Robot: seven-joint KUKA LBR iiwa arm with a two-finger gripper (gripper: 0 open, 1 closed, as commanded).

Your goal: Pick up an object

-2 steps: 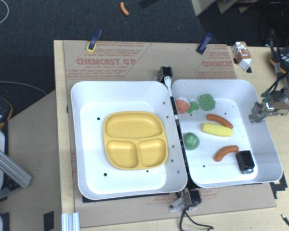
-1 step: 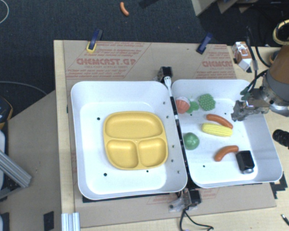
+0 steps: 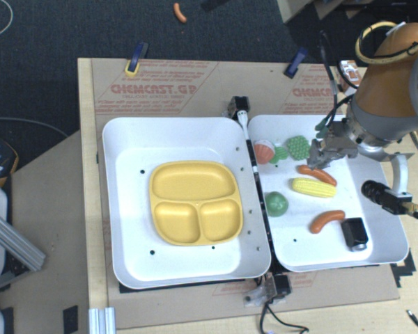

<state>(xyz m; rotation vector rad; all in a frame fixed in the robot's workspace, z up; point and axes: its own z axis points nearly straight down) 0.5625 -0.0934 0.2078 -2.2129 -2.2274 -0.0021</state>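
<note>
My gripper [image 3: 319, 157] hangs low over the back of the right bin [image 3: 386, 252], its tip just above the left end of a thin orange carrot-like piece [image 3: 320, 175]. A yellow corn cob [image 3: 313, 187] lies right in front of that piece. A bumpy green item [image 3: 297, 147] and a red and white item [image 3: 265, 152] sit to the gripper's left. Nearer the front lie a green ball [image 3: 276, 203], a brown-orange sausage [image 3: 327, 220] and a small black block [image 3: 354, 232].
The left bin [image 3: 125, 186] holds a yellow divided plate [image 3: 195, 202]. The arm's grey body and orange band [image 3: 393, 68] overhang the right bin's back right corner. A black part [image 3: 382, 196] juts over the right rim. Clamps stand between the bins.
</note>
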